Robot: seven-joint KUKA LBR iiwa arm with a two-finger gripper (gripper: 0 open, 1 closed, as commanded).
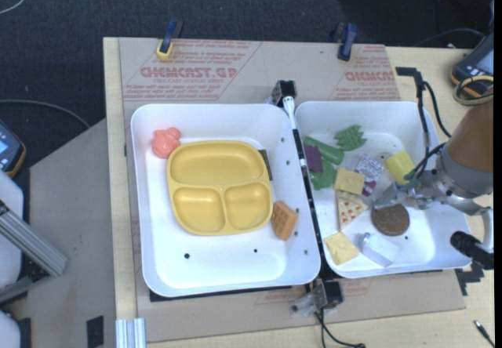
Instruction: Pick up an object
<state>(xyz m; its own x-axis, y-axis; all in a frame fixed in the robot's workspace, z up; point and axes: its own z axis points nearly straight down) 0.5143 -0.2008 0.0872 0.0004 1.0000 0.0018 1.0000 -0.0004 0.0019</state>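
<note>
You're looking at two smooth, slightly glossy white plastic bins (149, 182) on a matt brown board (235, 64) printed in red. The yellow tray (220, 186) looks like satin plastic; the brown cookie (390, 219) looks matt and rough.

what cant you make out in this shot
- Gripper, camera view: blurred among cables, so what it touches is unclear.
- Brown round item: too small to identify.
- Arm: cut off by the right edge.
- Purple item: partly hidden by the green toy.
</note>
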